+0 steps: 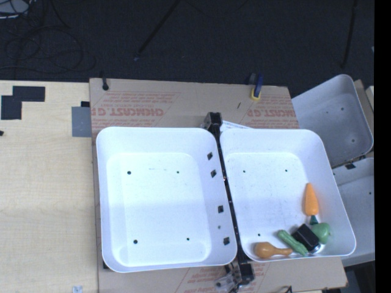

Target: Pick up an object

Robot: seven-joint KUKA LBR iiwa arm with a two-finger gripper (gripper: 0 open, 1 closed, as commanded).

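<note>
We see two shallow white plastic bins side by side on a light wooden desk [43, 182], resting on a brown cardboard sheet [183, 105]. The left bin [101, 200] carries nothing we could pick. The right bin [275, 140] holds a small cluster of toys crowded into its near right corner.

The orange carrot-shaped toy [311, 200] lies a little apart from the others, close to the bin's right wall, long axis running roughly up and down in the view. Below it sit a small black block [305, 237], a green rounded toy [321, 231], a green elongated piece [292, 242] and an orange-yellow gourd-shaped toy [271, 249], all touching or nearly so.

We cannot tell the state of the end effector.

We judge the carrot the easiest target: it looks light, stiff and smooth plastic, so likely a bit slippery. We would close across its narrow width near the thicker middle, minding the nearby wall. The clustered pieces risk a double catch or a nudge.
</note>
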